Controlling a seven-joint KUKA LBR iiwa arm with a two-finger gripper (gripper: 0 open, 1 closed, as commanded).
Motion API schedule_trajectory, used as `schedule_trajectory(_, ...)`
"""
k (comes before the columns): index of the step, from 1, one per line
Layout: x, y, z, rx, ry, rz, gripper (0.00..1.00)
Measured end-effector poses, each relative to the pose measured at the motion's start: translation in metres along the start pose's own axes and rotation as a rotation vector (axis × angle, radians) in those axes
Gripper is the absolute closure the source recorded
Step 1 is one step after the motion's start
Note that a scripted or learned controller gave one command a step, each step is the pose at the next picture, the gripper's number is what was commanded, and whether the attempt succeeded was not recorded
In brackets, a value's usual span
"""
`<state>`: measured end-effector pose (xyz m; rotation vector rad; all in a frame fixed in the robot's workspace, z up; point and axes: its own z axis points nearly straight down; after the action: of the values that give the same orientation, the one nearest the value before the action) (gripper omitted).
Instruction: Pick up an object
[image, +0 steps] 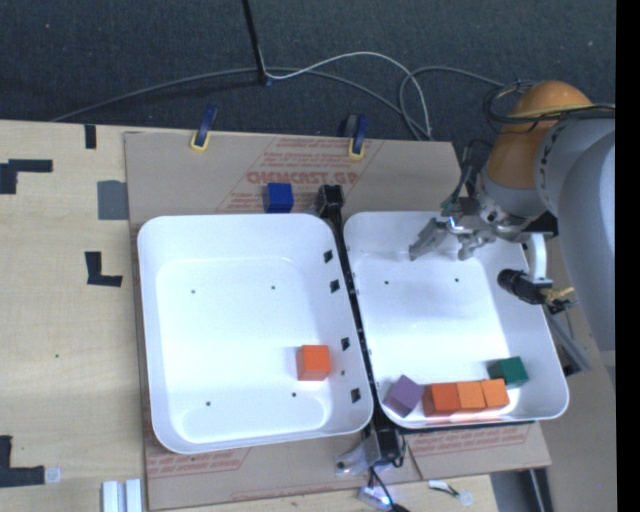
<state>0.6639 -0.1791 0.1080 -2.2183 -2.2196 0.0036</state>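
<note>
Gripper (441, 238) spread open, holding nothing; blocks (463, 397) far below, packed tight against bin (425, 300) wall, likely blocking a finger

The arm (590, 200) runs off the right edge — its base unseen.

A brown cardboard sheet (300, 175) covers the worktop (60, 300); two blue clamps (204, 128) pin its far edge beneath grey cables (330, 65).
</note>
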Motion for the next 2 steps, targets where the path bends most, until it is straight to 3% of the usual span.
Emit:
schedule_trajectory(1,0.0,0.001,-0.013,-0.004,-0.001,-0.001,1.0)
schedule_trajectory(2,0.007,-0.003,-0.071,-0.009,-0.002,0.0,1.0)
